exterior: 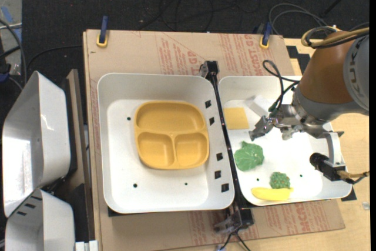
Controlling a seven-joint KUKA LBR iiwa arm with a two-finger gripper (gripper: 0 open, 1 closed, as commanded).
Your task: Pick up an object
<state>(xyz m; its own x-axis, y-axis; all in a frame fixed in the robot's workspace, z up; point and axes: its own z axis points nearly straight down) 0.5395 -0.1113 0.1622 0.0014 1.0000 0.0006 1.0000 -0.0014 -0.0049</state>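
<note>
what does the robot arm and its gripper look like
The arm is thick and rounded, grey with a broad orange band and dark lettering on the grey shell. Thin black cables loop off the wrist to a small grey metal gripper.

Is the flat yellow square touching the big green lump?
Apart. The camera view shows white bin floor between the flat yellow square and the big green lump.

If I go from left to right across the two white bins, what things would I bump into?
yellow divided tray → big green piece → small green piece
</note>
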